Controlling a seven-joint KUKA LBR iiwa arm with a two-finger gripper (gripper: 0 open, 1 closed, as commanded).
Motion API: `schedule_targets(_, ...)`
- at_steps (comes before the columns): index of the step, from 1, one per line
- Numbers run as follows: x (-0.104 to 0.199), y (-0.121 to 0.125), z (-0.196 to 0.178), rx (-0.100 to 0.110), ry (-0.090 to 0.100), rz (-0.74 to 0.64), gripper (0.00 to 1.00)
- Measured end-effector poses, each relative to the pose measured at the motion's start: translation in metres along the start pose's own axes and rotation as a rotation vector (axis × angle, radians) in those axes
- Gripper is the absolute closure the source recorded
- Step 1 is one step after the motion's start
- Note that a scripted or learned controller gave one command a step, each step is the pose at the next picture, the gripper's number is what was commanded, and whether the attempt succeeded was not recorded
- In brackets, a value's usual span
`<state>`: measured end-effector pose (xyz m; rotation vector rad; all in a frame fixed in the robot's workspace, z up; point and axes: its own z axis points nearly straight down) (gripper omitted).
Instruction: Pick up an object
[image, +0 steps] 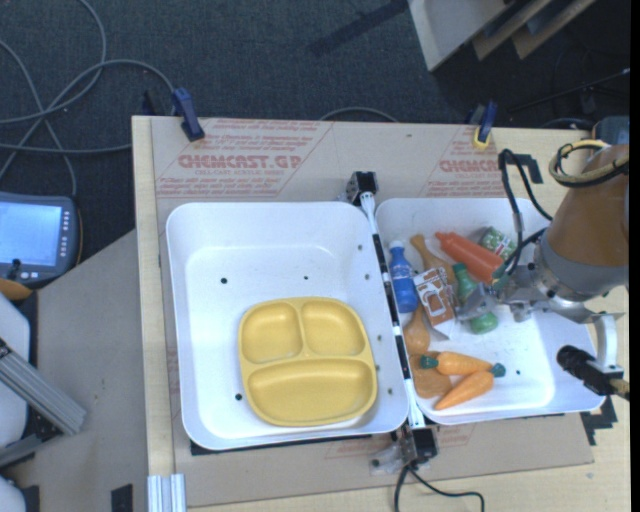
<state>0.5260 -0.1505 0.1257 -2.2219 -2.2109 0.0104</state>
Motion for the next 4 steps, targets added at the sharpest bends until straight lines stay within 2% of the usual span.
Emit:
schedule_targets(1, 0.011, 0.077, 0.042, -0.016, -0.011, -0.006, 0.0)
schedule_targets(2, 0.013, 0.075, 0.03, -0.014, -0.005, -0.003, 1.0)
schedule_targets(3, 0.04, 0.019, 0.042, -0.003, 0.001, -0.003, 1.0)
schedule_targets(4, 0.115, 0.031, -0.066, -0.022, 0.002, -0.015, 1.0)
